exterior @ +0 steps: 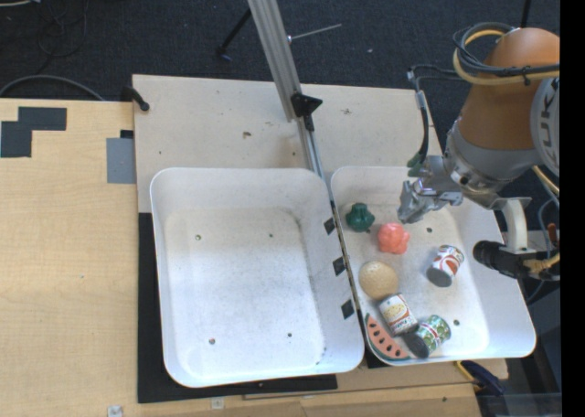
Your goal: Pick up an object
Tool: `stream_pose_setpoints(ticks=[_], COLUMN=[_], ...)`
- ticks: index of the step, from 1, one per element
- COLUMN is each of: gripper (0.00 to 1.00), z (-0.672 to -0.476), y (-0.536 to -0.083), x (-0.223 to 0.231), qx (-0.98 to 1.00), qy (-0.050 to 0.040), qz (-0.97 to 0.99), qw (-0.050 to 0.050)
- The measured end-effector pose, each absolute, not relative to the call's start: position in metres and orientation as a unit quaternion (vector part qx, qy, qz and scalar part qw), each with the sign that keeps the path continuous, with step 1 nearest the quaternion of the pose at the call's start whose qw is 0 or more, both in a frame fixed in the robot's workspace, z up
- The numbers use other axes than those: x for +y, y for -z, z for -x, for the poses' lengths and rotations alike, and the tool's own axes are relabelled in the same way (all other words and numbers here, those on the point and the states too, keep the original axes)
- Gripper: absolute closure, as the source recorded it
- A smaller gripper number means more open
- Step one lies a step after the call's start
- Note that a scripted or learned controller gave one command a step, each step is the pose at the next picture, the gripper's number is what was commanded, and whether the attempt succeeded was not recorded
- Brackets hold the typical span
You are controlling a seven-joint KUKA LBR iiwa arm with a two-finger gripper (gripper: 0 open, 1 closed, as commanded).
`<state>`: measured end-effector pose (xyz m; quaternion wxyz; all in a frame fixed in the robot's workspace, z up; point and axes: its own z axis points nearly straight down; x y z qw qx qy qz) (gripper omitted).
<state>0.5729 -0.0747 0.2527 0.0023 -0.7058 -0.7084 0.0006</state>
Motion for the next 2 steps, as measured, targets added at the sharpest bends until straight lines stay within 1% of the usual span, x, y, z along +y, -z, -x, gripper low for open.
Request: stream_pose_setpoints(ticks=[1,2], gripper=[1.00,1.00], z=[-0.574,-0.570], y=[-0.257,-0.248], x=[-0.026,0.037], qx=[-0.709,-0.709], qy=[-0.0001,-0.0009], qz=[0.706,0.705], qw=[0.002,0.002])
